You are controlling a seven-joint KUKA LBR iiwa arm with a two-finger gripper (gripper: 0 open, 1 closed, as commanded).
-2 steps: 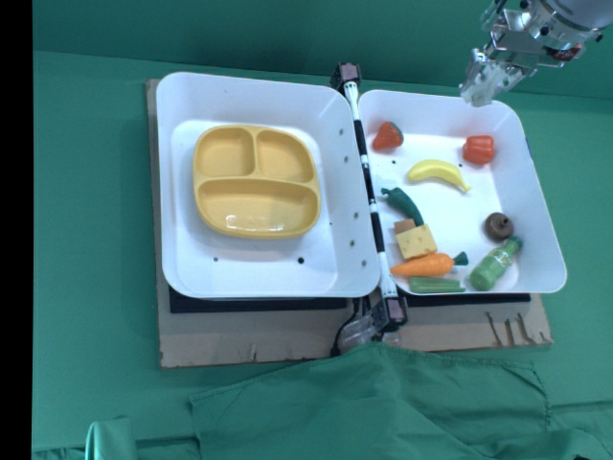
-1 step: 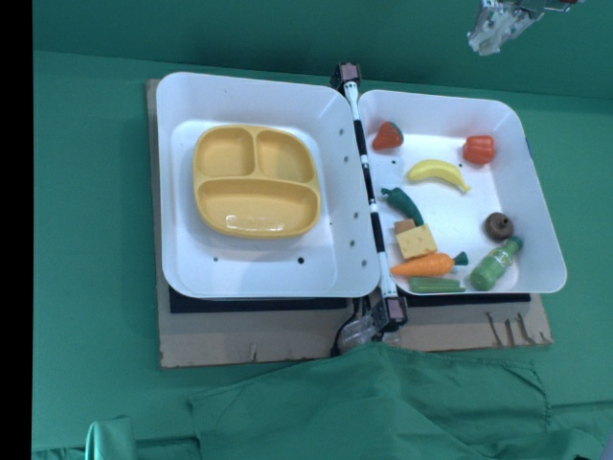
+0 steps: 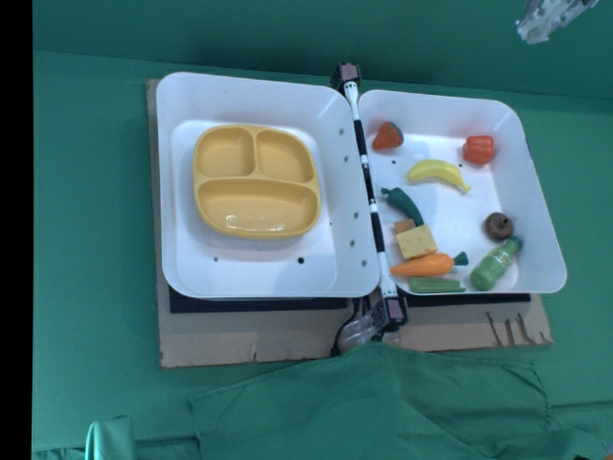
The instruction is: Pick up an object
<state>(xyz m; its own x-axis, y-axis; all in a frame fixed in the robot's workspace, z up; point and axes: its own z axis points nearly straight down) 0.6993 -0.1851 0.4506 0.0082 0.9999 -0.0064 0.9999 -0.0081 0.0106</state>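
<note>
Camera view: the gripper (image 3: pixel 554 6) sits at the upper right corner of the frame, over bare green cloth, well apart from both bins and high above them. It looks parked out of the way so the camera gets a clear look at the bins. Whether it is wide or narrow cannot be told; it is small and blurred, and nothing shows in its grasp.

Left bin (image 3: pixel 182 257), centre-left of the frame: one yellow divided plate (image 3: pixel 256 181) lying flat, three compartments, nothing in them.

Right bin (image 3: pixel 536 195), centre-right: all the pickable toy food is here. A strawberry (image 3: pixel 387 136) lies at the upper left of the bin and a red pepper (image 3: pixel 479 149) at the upper right, with a banana (image 3: pixel 439 173) between and below them. A dark green vegetable (image 3: pixel 402 204) lies near the divider. A yellow cheese block (image 3: pixel 416 241) sits just above a carrot (image 3: pixel 423 265), and a green bean pod (image 3: pixel 436 284) lies against the lower wall. A brown round piece (image 3: pixel 497 225) and a green bottle (image 3: pixel 494 265) sit at the lower right.

The lower items are crowded together, likely harder to grab. The banana and the red pepper lie apart from neighbours, probably the easiest targets. Pick not yet begun.
</note>
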